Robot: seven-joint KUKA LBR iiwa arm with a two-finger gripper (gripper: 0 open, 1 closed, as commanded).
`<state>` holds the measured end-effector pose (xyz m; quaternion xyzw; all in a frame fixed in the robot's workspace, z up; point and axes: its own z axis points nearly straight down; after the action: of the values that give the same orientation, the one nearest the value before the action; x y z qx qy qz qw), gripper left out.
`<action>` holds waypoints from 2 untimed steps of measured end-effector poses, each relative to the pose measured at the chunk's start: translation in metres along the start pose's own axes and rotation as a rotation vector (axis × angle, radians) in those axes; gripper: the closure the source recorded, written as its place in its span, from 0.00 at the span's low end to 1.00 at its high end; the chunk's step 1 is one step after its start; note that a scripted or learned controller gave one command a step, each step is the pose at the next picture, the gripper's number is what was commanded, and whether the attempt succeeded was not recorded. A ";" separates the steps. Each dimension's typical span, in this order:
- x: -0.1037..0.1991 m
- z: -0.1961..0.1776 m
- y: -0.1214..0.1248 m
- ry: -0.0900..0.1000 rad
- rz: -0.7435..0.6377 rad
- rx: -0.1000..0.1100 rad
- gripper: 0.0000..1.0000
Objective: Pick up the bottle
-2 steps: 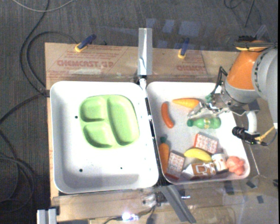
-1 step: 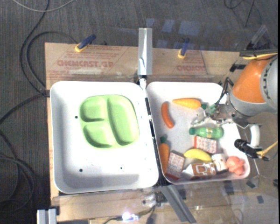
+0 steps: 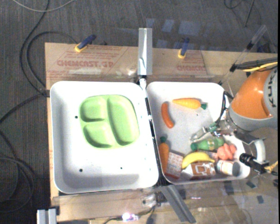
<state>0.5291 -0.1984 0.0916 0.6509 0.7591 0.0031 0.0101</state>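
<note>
Slim glossy green bottle [image 3: 208, 145] lies flat — smooth white bin [image 3: 177, 90].

The bench [image 3: 60, 66] is a brown board with red lettering across the upper part of the frame. Two white bins sit on it side by side, left bin [image 3: 67, 171] and right bin [image 3: 186, 90], touching in the middle. Two yellow-and-blue clamps [image 3: 85, 43] grip its far edge.

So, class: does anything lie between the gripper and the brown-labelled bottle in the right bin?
Yes. A green item lies right beside the gripper, and beyond it a banana and a pink item crowd against the bottle, which lies along the right bin's near wall.
</note>
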 end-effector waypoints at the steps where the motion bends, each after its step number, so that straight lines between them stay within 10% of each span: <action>1: 0.000 -0.009 0.002 0.002 0.001 -0.004 1.00; 2: 0.000 -0.009 0.001 0.002 0.001 -0.003 0.00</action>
<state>0.5303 -0.1979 0.1009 0.6512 0.7588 0.0051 0.0103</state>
